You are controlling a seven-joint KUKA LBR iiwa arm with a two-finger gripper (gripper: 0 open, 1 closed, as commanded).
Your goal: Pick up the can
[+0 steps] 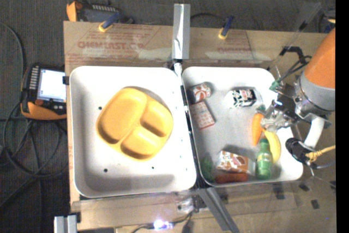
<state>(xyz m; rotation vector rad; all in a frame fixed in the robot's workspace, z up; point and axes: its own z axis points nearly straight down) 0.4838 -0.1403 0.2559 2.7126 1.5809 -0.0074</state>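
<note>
Two white bins sit side by side on the table (76,46). The left bin (82,172) holds one yellow sectioned plate (135,123). The right bin (240,76) holds the rest. The arm (322,71) reaches in over that bin's right rim, with the jaws (272,117) low at the edge, just beside one carrot (256,128); whether they are open or closed cannot be told, and nothing shows between them. One can (199,91) lies on its side near the bin's upper left corner, well apart from the jaws. Also one each: green bottle (264,159), banana (274,145), black-and-white carton (242,96), red card (202,115), orange packet (233,161).
</note>
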